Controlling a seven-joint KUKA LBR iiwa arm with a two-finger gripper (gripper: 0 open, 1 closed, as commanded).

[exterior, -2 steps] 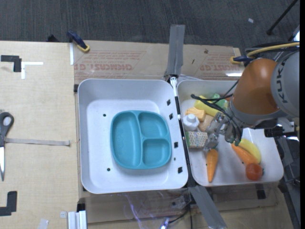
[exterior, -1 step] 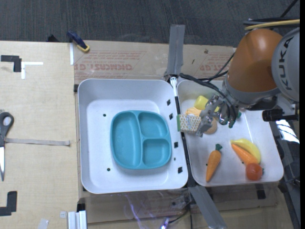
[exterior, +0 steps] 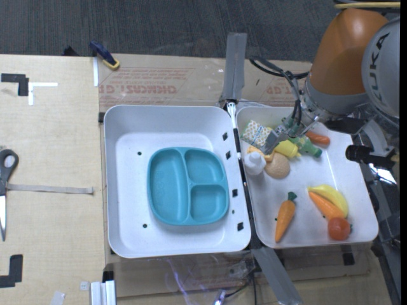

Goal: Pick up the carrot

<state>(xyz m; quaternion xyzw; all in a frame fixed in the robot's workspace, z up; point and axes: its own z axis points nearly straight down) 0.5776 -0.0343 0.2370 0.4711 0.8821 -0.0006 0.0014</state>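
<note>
Wooden bench (exterior: 44,170) underneath, carrying two shallow white bins side by side. Left bin (exterior: 121,234) holding a teal divided plate (exterior: 189,186) near its middle. Right bin (exterior: 305,237) crowded with toy food. Grey arm with orange band (exterior: 346,43) reaching in from the right, over the right bin's far end. End effector (exterior: 280,135) low over a cluster at the far left of that bin; cannot tell whether open or closed. Beneath and beside it: a patterned packet (exterior: 257,132), a yellow piece (exterior: 286,149), a green piece (exterior: 310,149), a tan round item (exterior: 277,166), a small white bottle (exterior: 255,162). Carrot (exterior: 285,216) lying free on the bin floor toward the near side, green top pointing away, well apart from the end effector. Right of the carrot, a banana (exterior: 334,197) touching an orange wedge (exterior: 324,205), a red tomato (exterior: 339,229) just beside them. Scissors (exterior: 5,170) at the bench's left edge.
</note>
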